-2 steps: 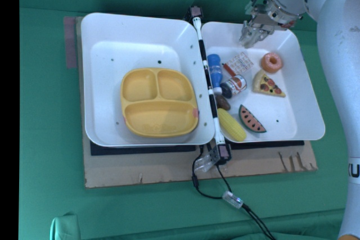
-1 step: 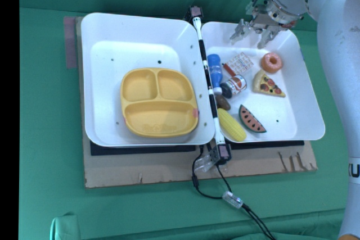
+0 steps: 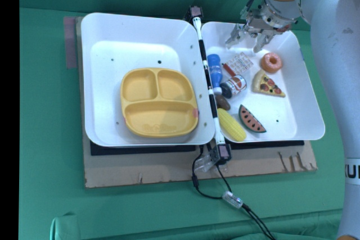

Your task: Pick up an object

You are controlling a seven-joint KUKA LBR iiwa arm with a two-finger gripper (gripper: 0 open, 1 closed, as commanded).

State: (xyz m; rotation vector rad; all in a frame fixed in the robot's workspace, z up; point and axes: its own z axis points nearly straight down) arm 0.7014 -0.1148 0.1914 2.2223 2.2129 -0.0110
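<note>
My gripper (image 3: 247,42) hangs over the far part of the right bin (image 3: 304,115), its two fingers spread open with nothing between them. Just below it lies a red-and-white packet (image 3: 239,60). A donut (image 3: 271,62) sits to the gripper's lower right, with a pizza slice (image 3: 268,84) beneath it. A blue bottle (image 3: 214,67), a small can (image 3: 234,85), a brown piece (image 3: 222,102), a corn cob (image 3: 231,124) and a watermelon slice (image 3: 251,119) lie along the bin's left and near parts.
The left bin (image 3: 107,48) holds a yellow divided plate (image 3: 160,103). A black-and-white bar (image 3: 205,76) runs along the divide between the bins. Cables (image 3: 225,194) trail off the bench's near edge.
</note>
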